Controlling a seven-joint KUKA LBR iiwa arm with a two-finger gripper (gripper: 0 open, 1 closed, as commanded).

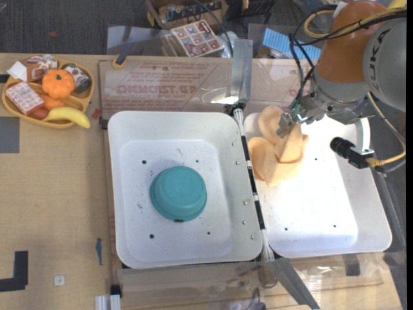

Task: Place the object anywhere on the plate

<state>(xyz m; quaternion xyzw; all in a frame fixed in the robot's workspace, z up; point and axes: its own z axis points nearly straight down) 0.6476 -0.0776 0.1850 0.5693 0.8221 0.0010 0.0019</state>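
Pale orange floppy object [277,150] sits under my hand [288,123], upper left of right bin [335,231]; can't tell my grip state. Lift straight, clear the divider, release over teal plate [179,193] centre-frame.

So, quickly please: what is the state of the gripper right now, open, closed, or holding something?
Gripper: closed on the pale orange floppy cloth-like object, which hangs from it over the right white bin.
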